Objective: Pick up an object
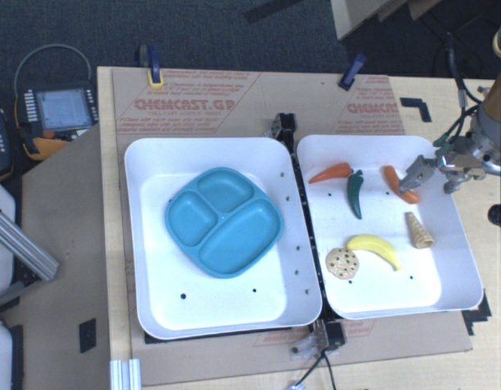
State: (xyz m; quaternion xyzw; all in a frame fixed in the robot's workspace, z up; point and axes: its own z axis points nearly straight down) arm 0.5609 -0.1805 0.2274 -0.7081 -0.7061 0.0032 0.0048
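left bin (153, 299): a blue divided plate (224, 221) is carried here, flat and near centre; it is well apart from the arm and not judged the target.
right bin (445, 295): all the small toy foods are held here, loosely spread with white floor visible between most of them.
orange-red pepper (330, 172): seen at upper left of this bin, just beside the green pepper (355, 193), which lies almost upright in view; tips nearly meet, so a grasp there is judged crowded.
cookie (342, 262): flat, just beside the banana (374, 251); poor choice for two fingers.
cone (419, 230): lying on its side, clear all round.
carrot (399, 185): upper right of the bin, partly covered by the near finger; judged the likely target.
gripper (433, 171): positioned over the bin's upper right corner; fingers are seen spread apart, nothing is seen clamped between them.
step in hand: approach and descent, judged early.
advice: fingers are best set across the carrot's short axis, centred, clear of the bin wall before closing.
risk: a tapered, rounded body may be squeezed out sideways.
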